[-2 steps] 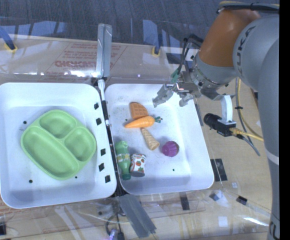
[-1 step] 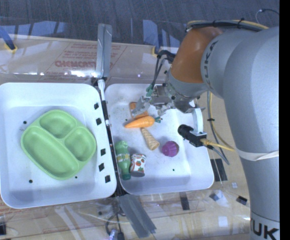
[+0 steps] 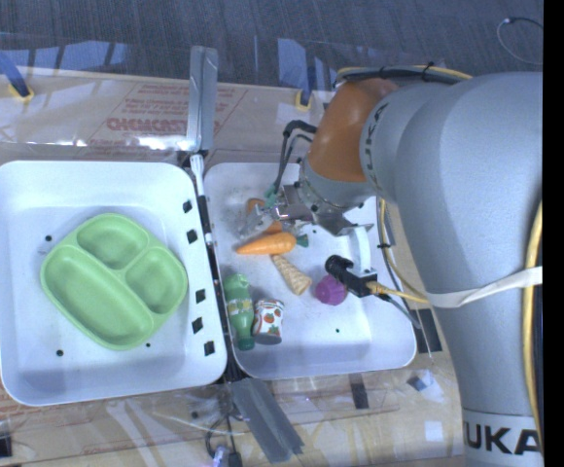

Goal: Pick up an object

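My gripper (image 3: 274, 214) reaches down into the right bin (image 3: 384, 343), near its back left part. An orange carrot (image 3: 265, 245) lies just below it, seemingly touching or very close. A small brown-orange thing (image 3: 253, 205) sits right beside the gripper on its left. Further toward the front lie a tan cone (image 3: 295, 275) and a purple lump (image 3: 330, 291). A green bottle (image 3: 238, 306) and a small printed can (image 3: 267, 322) rest by the bin's front left wall. The wrist hides whatever sits directly under it.
The left bin (image 3: 15, 358) holds a green divided plate (image 3: 114, 278). A ridge (image 3: 204, 261) separates the two bins. The big grey arm (image 3: 457, 193) covers the right bin's right side and back corner.
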You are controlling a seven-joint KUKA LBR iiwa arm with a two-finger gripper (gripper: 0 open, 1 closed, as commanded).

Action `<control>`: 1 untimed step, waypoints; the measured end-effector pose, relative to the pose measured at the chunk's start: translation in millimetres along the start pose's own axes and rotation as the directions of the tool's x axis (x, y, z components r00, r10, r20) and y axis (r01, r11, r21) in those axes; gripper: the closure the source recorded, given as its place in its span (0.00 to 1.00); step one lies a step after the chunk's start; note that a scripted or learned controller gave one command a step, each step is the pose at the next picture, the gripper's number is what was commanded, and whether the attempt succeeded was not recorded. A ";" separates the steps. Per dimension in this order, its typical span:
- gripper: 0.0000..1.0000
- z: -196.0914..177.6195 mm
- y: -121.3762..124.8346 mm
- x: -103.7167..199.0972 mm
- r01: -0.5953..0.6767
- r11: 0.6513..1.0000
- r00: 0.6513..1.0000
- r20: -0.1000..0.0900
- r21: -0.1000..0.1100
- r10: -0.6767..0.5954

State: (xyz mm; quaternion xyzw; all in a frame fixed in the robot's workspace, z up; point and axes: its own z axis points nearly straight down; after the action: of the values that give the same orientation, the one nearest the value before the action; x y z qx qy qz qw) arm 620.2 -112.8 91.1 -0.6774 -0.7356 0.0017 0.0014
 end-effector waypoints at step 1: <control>1.00 -10.4 0.5 0.3 0.004 1.000 1.000 0.000 0.001 -0.004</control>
State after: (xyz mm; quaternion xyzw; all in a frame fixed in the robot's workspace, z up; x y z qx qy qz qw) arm 620.7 -112.5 101.5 -0.6760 -0.7369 0.0020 0.0014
